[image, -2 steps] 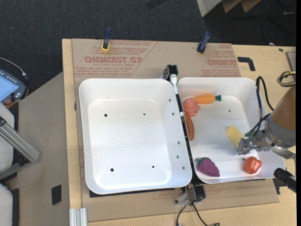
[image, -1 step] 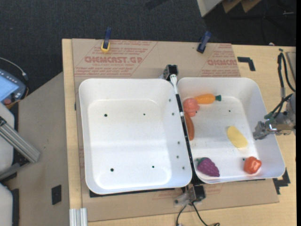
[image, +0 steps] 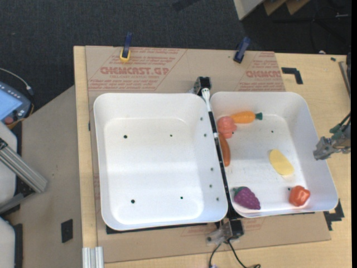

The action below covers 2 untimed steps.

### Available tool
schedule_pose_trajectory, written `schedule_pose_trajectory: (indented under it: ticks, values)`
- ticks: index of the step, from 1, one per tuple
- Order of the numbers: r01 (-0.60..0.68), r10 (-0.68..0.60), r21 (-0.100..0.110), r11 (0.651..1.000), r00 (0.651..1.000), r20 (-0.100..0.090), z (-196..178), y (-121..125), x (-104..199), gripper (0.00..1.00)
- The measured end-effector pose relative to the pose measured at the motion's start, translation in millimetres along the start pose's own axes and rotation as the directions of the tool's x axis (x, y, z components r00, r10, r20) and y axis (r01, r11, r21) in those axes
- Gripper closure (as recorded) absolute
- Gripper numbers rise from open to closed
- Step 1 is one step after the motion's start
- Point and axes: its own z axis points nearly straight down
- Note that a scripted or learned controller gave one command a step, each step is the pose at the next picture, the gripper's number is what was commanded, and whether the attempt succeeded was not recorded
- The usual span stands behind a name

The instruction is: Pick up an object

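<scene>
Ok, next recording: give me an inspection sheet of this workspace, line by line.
Surface: wooden bench with a brown cardboard sheet under two white bins.
Left bin: nothing seen inside.
Right bin: holds all the toy food.
Job's things: carrot at the far side; pink fruit and an orange piece against the bin's left wall; yellow lemon mid-bin; purple grapes and red pepper at the near side.
Clutter: two clamps, yellow-blue and blue, on the cardboard's far edge.
Pincer: at the right bin's right rim, touching no toy; finger state unclear.
Cables: one trailing off the near edge.
Surroundings: dark carpet.
</scene>
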Motion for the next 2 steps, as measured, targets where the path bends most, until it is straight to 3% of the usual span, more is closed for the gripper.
schedule_pose_trajectory:
  ticks: [1, 2]
  values:
    - [-0.001, 0.001, 0.018, 1.000, 1.000, -0.009, 138.3, -4.7, 3.9, 1.00]
    - [0.001, -0.001, -0.002, 1.000, 1.000, 0.000, 41.4, 0.1, -0.2, 1.00]
